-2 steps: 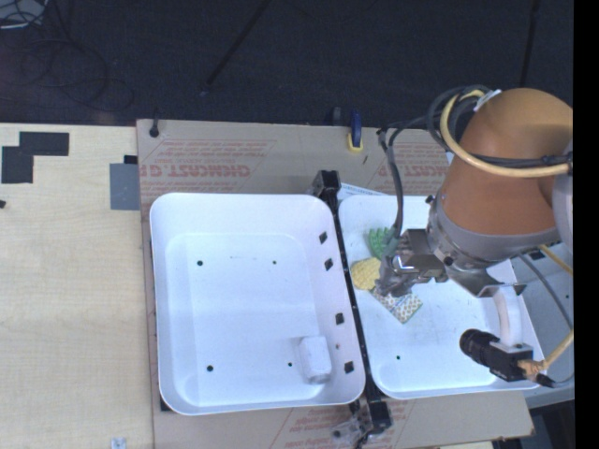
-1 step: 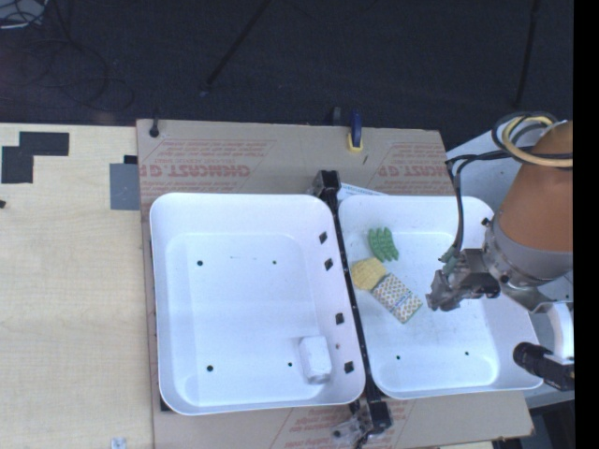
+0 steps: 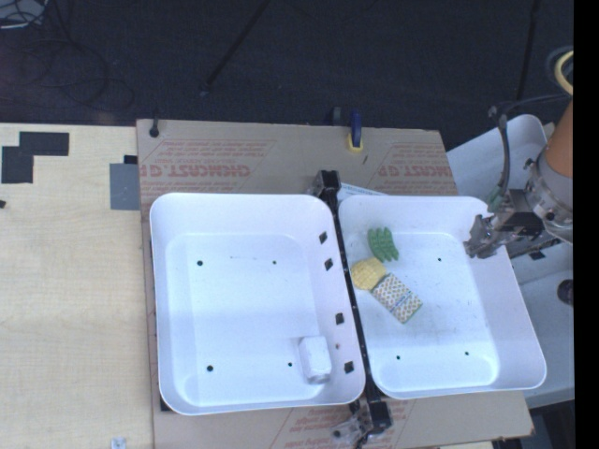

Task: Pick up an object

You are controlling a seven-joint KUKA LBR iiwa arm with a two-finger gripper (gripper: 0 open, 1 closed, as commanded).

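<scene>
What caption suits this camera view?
Gripper at right bin's edge; green, yellow, patterned items inside, white block in left bin.

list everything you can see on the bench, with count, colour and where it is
shallow white plastic bins: 2, white, side by side on the bench
green ridged object: 1, green, right bin, far left part
yellow square block: 1, yellow, right bin, just below the green one
speckled white packet: 1, white with small dots, right bin, touching the yellow block's lower right
white rounded object: 1, white, left bin, near right corner
brown printed cardboard sheet: 1, brown, under both bins
blue and yellow clamp: 1, cardboard's far edge
grey robot arm's gripper: 1, dark grey, over the right bin's right rim
</scene>
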